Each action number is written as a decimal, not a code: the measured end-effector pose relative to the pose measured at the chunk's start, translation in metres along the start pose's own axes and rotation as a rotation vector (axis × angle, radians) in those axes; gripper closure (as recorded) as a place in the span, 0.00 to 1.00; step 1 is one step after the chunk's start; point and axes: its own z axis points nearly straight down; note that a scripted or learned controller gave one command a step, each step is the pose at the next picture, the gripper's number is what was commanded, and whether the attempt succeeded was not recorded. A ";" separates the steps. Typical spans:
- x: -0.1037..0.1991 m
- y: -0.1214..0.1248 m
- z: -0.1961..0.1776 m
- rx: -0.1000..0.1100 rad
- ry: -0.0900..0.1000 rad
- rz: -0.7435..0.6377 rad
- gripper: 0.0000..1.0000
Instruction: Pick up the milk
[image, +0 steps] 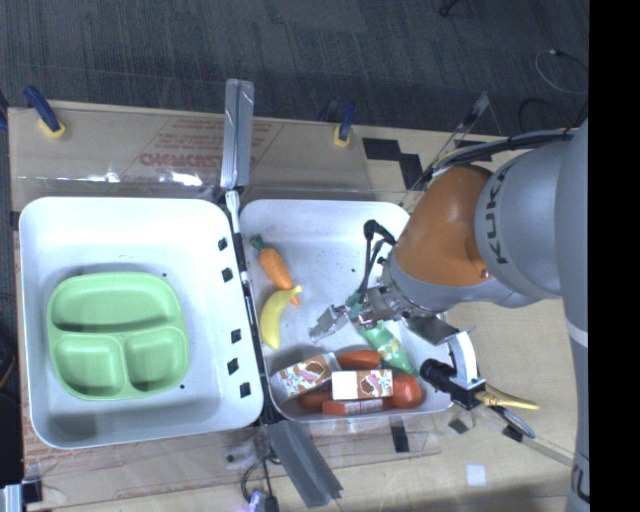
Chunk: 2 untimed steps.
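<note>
Although the claw (345, 315) hangs spread open with nothing in it, we see the milk (362, 385) lying flat just below it; a light, stiff carton, we reckon, best pinched across its narrow sides.

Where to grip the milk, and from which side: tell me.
Likely best to grip the milk across its narrow width, from above. It lies flat on red food, hemmed by the bin wall and another carton.

A green tray (117, 336) (left bin), a carrot (274, 267) above a banana (272, 317).
</note>
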 end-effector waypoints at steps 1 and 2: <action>0.022 -0.005 0.062 -0.001 0.001 -0.189 0.00; 0.022 -0.005 0.054 0.002 0.002 -0.195 1.00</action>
